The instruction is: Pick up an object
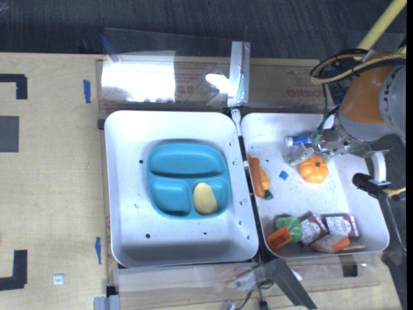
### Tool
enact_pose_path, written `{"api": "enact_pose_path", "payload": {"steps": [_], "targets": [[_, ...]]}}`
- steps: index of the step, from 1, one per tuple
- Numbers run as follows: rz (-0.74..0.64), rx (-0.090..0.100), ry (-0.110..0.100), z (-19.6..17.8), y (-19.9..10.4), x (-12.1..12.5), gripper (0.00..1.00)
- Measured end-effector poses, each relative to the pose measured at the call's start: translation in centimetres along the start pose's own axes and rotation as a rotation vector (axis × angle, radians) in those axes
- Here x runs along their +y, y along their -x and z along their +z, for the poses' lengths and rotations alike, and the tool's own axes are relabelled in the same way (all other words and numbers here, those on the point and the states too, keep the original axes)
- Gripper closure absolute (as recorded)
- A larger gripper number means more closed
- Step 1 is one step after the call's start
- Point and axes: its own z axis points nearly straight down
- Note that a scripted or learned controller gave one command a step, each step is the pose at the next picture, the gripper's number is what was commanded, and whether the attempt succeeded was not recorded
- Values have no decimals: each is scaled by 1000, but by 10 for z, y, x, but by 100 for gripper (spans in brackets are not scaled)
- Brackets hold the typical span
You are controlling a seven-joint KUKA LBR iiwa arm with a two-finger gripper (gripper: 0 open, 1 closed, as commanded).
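- The grey arm with the orange band (366,102) is reaching into the right white bin (361,173).
- The blue divided plastic tray (188,178) is sitting in the left bin, holding a yellow potato-shaped piece (205,197).
- The gripper (317,146) is hovering just above the small orange pumpkin-shaped toy (313,170).

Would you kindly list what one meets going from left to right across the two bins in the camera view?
Blue divided tray → yellow potato-like piece in its lower right compartment → carrot → small blue scrap → orange pumpkin-like toy → red and white packet.
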Motion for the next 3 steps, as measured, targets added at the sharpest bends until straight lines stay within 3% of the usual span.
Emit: {"api": "enact_pose_path", "payload": {"steps": [1,2,3], "targets": [[0,-2,4,-10,1,2,100],[-71,-4,-40,0,-42,44,100],[-160,-1,8,-103,-107,48,100]]}}
